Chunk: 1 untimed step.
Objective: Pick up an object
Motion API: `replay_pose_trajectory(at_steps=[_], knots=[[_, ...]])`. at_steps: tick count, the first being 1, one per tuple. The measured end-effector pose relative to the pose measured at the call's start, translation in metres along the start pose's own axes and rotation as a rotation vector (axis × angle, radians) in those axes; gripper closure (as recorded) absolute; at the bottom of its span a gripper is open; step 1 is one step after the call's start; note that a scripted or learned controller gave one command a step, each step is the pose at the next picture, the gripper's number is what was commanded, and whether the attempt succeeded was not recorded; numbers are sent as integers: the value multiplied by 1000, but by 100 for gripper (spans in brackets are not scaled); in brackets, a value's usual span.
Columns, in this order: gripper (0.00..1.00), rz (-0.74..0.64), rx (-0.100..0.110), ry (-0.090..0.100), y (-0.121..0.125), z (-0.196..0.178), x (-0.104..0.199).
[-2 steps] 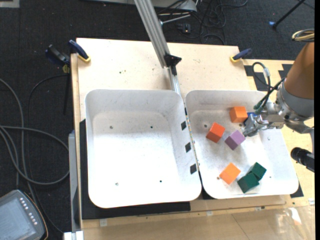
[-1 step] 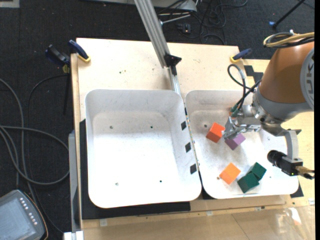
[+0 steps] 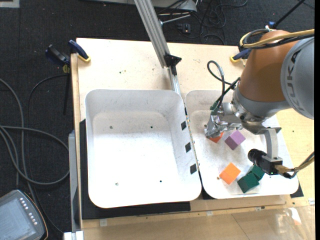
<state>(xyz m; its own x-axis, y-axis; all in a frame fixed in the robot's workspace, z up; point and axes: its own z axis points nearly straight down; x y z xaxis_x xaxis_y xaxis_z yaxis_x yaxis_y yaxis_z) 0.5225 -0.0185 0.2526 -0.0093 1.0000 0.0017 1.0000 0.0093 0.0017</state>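
A: Where do the objects sit, starting nearest the camera?

B: All lie in the right bin [image 3: 210, 190]. Nearest the front rim is the green block [image 3: 248, 182], tilted, with the orange block [image 3: 230, 173] just beside it. Behind them lies the purple block [image 3: 234, 139]. A red block [image 3: 215, 138] shows directly under the gripper [image 3: 214, 131].

A: Why is the gripper placed there?

B: Judged from the task, it stands low over the red block for a grasp. The fingers hide one another, so their spread cannot be told, and no object is seen between them. A hold cannot be confirmed.

A: And the arm [image 3: 272, 79]?

B: It reaches in from the right; its bulk covers the rear corner of that bin. A black unit [image 3: 264, 162] hangs beside the wrist, above the green block.

A: The surface and room?

B: The left bin [image 3: 135, 144] shares a wall with the right one. Both rest on a pale bench [image 3: 125, 59], clamped at its rear corners. A metal rail [image 3: 152, 24] slants across the back. Beyond is dark carpet with loose cables [image 3: 25, 134].
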Motion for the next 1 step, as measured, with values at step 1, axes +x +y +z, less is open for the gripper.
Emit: replay_pose_trajectory(at_steps=[1], knots=[[100,0,2,0,5,9,63]])
